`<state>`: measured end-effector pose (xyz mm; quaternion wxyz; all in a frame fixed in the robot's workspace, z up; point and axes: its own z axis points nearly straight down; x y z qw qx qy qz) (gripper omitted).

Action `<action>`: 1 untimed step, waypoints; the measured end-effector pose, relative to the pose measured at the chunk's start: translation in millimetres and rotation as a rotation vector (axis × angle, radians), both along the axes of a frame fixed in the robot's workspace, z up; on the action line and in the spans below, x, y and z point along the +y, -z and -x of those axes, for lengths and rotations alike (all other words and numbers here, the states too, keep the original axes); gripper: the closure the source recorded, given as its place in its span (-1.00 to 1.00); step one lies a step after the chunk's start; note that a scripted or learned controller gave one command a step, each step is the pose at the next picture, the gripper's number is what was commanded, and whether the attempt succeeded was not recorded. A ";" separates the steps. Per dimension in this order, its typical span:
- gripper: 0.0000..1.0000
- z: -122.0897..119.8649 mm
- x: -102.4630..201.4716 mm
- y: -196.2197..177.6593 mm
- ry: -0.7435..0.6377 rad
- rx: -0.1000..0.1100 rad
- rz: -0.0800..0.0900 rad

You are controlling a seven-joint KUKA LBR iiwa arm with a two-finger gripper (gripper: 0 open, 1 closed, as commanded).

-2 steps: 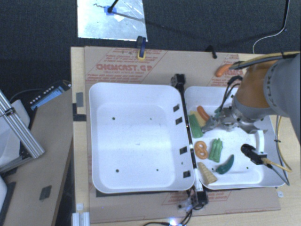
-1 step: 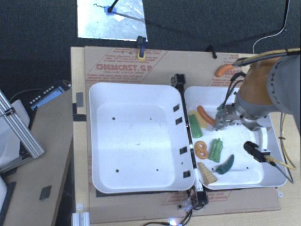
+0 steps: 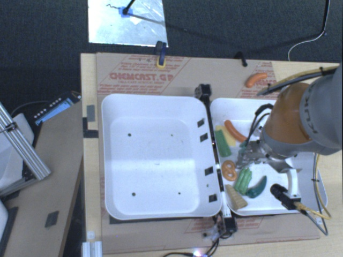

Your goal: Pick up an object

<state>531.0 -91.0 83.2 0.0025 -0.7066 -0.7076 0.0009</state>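
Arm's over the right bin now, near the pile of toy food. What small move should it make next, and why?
Probably a short straight descent. The gripper hangs over the cluster at the right bin's left side, close above the green pickle and beside the pretzel. Nothing shows between its fingers, so lowering onto the pickle, the nearest item below it, seems the best step before closing.

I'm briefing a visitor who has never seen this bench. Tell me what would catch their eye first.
The big grey arm with its orange band reaches in from the right over the right bin. Its gripper hangs above a cluster of small toy foods: an orange sausage, a pretzel, green pieces. The left bin is a broad white expanse.
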 end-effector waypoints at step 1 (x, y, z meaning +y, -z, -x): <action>1.00 -31.8 -18.3 -106.1 -0.002 -0.017 0.005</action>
